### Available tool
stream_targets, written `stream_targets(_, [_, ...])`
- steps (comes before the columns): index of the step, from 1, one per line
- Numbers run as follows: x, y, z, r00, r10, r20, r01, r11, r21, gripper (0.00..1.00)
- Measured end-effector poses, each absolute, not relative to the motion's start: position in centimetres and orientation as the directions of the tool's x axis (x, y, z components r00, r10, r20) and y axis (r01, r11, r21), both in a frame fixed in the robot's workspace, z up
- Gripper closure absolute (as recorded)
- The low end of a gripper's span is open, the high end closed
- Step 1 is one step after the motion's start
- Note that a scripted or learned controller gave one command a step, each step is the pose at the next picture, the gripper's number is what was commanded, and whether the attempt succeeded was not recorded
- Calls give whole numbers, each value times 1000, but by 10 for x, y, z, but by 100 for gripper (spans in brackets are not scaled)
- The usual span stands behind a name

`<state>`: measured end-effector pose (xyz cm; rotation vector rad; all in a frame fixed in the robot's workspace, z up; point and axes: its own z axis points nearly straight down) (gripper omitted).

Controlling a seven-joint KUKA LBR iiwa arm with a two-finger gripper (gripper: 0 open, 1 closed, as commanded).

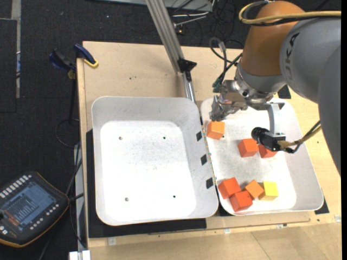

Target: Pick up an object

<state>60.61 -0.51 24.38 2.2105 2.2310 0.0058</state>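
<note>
From the camera view above the bench, my gripper (222,111) hangs low over the far corner of the right-hand shallow white plastic bin (295,172), close to the wall that bin shares with its neighbour. I cannot tell from this slant whether the gripper is open or closed, and nothing shows held in it.

The thing I judge to be my target, a pale orange foam cube (216,129), sits just beside and slightly nearer the camera than my gripper, on the bin floor right against that shared wall.

That position is the hazard. If I come down a little off-centre, I could land on the cube's top or on the bin rim rather than straddling it. A nudge could jam the cube harder into the corner or tip it. The sloping wall leaves little room on that side, so the grasp may close on air.

Further out from my gripper, in the middle of the same bin, lie a darker orange cube (248,147) and a red cube (267,152), the latter partly hidden by a black fitting (269,139) on my cable. Well apart, at the bin's near end, a cluster sits together: two red-orange cubes (228,187), an orange cube (254,189) and a yellow cube (270,190).

Across the shared wall lies the left-hand white bin (141,99), with its speckled floor.
</note>
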Motion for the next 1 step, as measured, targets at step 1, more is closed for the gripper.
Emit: stream_targets(1, [631, 50, 242, -8, 1000, 2, 1000, 8, 3, 100])
